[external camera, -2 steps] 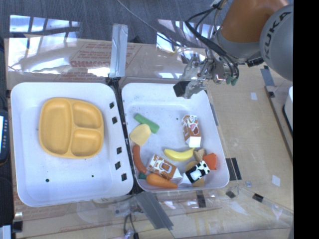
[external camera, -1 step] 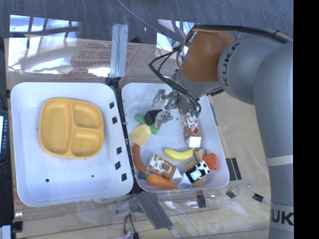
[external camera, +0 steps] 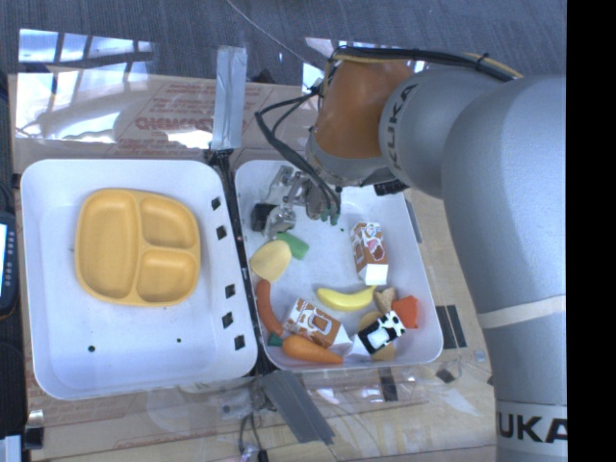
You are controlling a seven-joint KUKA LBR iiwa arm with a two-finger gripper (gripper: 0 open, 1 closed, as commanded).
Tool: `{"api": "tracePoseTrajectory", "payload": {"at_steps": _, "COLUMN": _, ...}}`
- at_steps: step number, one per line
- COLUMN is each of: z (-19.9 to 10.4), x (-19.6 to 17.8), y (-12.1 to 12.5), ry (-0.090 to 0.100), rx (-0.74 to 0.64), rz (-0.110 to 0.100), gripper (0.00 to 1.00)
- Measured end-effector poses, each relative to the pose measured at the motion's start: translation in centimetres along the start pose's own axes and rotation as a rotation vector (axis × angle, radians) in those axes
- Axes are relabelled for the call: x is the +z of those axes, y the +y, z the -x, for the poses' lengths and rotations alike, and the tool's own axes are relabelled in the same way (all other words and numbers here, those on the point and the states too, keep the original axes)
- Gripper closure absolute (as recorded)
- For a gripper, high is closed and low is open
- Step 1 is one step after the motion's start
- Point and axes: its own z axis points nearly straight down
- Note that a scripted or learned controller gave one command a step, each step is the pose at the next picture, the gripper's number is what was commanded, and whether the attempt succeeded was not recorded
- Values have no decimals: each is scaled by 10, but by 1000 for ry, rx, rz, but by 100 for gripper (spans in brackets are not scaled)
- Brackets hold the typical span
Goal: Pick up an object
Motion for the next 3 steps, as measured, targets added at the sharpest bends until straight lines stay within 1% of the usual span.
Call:
{"api": "tracePoseTrajectory", "payload": {"at_steps": 1, "z": -66, "x": 3, "y": -46, "ry": 6, "rx": -155, "rz": -3, "gripper": 100}}
{"api": "tracePoseTrajectory", "payload": {"at_steps": 2, "z": -67, "x": 5, "y": -45, "ry": 9, "rx": -156, "rz": -2, "gripper": 0}}
{"api": "tracePoseTrajectory", "payload": {"at_steps": 3, "z": -56, "x": 6, "y": -13, "ry": 8, "rx": -197, "rz": -1, "gripper": 0}}
